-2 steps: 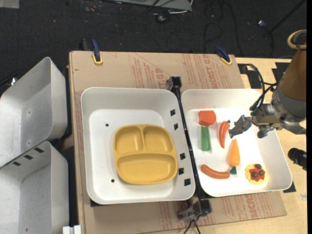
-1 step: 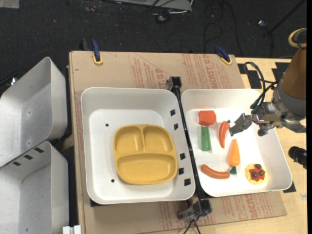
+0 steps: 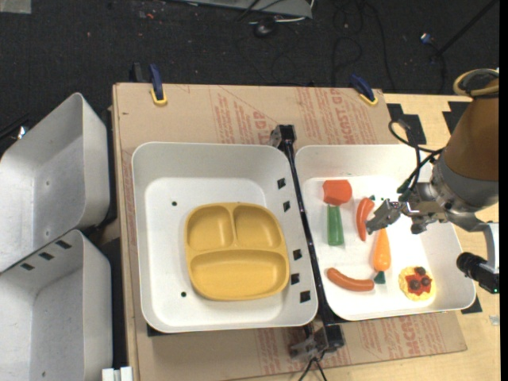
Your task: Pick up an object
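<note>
Gripper (image 3: 386,215) is where we start: it hangs low over the right bin (image 3: 397,155), and honestly we can't tell what it's doing with itself, since the dark tip blurs into the clutter under it and nothing we can see is clearly in its hold. We'll use the carrot (image 3: 382,252) as our landmark, since it lies just below the tip and looks like the closest candidate. Going left to right: well off to the carrot's left sits the left bin (image 3: 151,213), which holds a yellow divided plate (image 3: 236,251). Nearer in, to the carrot's left, are a green pepper (image 3: 335,227) and, above that, a red block-shaped piece (image 3: 337,191). Just left of the carrot and a bit up is a slim red chili (image 3: 363,217), right beside the tip. Below and left of the carrot lies a sausage (image 3: 350,279). Down to the carrot's right is a small pizza-looking disc (image 3: 417,283). We'd guess we're at the approach stage, hovering and choosing between the chili and the carrot. Next move probably calls for centring over one of them, lining up across its narrow width, then dropping down. They lie close together, so nudging the neighbour looks like the risk.
</note>
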Robot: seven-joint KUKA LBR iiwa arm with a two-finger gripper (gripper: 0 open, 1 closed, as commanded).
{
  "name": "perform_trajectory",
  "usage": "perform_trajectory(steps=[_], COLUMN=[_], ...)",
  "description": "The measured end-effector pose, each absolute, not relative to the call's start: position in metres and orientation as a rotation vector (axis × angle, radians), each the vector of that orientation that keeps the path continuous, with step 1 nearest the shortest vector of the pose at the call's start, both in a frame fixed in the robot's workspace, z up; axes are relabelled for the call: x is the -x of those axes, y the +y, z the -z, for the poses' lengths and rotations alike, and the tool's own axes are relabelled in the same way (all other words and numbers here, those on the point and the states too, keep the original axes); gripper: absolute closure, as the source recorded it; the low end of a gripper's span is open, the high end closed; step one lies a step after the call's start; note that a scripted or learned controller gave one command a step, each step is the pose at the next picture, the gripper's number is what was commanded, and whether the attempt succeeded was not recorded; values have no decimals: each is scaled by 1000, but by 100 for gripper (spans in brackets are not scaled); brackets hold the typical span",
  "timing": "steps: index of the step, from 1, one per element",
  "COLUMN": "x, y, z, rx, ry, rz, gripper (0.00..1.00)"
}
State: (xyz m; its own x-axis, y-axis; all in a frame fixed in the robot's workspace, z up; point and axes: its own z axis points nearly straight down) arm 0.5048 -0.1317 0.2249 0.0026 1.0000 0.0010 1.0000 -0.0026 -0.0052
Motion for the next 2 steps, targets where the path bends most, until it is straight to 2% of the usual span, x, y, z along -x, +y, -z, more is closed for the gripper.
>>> perform_trajectory(steps=[2], x=[-501], y=[-140], z=[-104], rx=[2236], ry=[-2226], rz=[2], gripper=[0])
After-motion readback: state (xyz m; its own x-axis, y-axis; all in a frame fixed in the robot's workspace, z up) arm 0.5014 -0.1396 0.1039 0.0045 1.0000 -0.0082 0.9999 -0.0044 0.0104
